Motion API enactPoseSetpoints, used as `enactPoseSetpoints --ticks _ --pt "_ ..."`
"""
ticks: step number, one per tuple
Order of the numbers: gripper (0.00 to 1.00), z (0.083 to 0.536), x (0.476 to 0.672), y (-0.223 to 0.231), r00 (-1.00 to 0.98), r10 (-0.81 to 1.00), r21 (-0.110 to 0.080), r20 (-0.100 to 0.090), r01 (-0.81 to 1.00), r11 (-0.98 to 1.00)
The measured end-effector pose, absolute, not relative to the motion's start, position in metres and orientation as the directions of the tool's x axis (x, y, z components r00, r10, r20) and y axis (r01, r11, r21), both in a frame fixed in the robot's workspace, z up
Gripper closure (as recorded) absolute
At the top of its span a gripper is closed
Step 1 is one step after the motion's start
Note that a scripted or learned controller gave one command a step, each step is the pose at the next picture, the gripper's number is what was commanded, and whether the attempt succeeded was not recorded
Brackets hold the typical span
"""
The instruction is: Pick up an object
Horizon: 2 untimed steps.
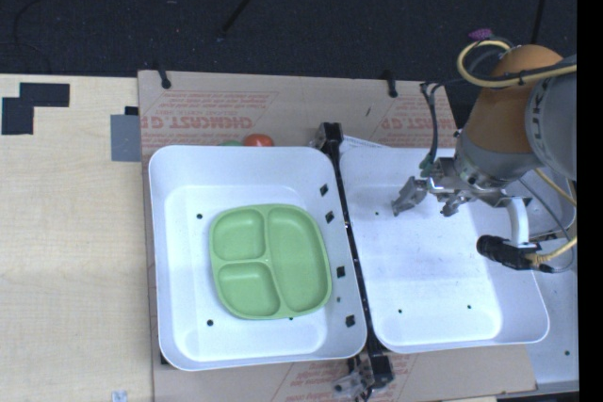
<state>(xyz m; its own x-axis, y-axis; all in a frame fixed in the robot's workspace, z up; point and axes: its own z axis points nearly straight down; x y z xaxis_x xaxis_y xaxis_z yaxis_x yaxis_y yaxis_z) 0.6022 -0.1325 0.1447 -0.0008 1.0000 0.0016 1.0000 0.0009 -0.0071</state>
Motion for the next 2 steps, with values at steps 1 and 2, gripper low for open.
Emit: enactPoseSetpoints --ticks 1,2 --pt "0.00 0.091 0.601 -0.131 0.000 1.000 -0.008 0.002 1.000 0.000" --pt "1.00 0.104 0.602 -0.132 0.002 1.000 -0.004 0.001 1.000 -0.002"
